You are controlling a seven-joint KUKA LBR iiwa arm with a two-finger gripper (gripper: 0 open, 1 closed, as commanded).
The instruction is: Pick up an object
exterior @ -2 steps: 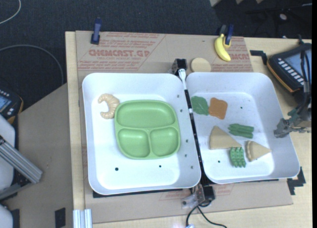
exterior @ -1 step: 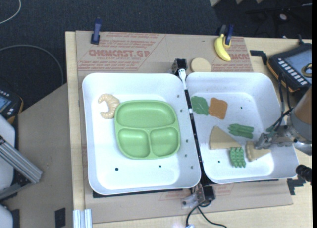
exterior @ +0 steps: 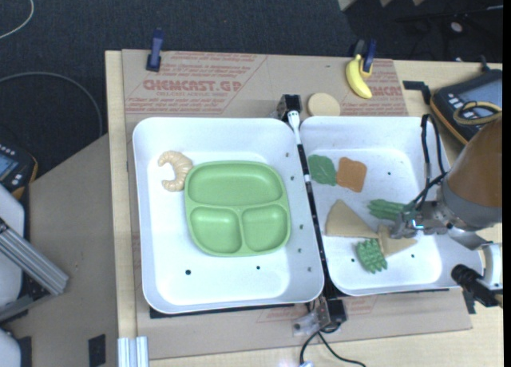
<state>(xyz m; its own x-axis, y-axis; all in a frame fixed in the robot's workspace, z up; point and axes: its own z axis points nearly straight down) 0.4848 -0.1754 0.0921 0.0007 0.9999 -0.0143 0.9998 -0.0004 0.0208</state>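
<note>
I have the claw (exterior: 405,226) low in the right bin (exterior: 375,130), reaching in from the right side of the camera view, and it sits right among a small cluster of toy foods. Whether it is open or closed I cannot tell; its tip is blurred and merges with the pieces around it, and I see nothing clearly between its tips, so I would not claim a hold.

The nearest candidate is the green leafy piece (exterior: 385,208), just up and to the left of the claw, touching or nearly touching it. Its long axis runs roughly left to right, pointing back toward the claw. Directly left of the claw lies the tan wedge (exterior: 345,220), with its broad end toward the claw. Just below and left sits the green ridged piece (exterior: 370,254). Further up and left, well clear of the claw, are the orange square (exterior: 351,174) and the dark green leaf (exterior: 322,169).

My judgement: the move turns on the leafy piece, since only a slight shift up-left would centre it. The crowding is the risk; the wedge could get nudged instead.
</note>
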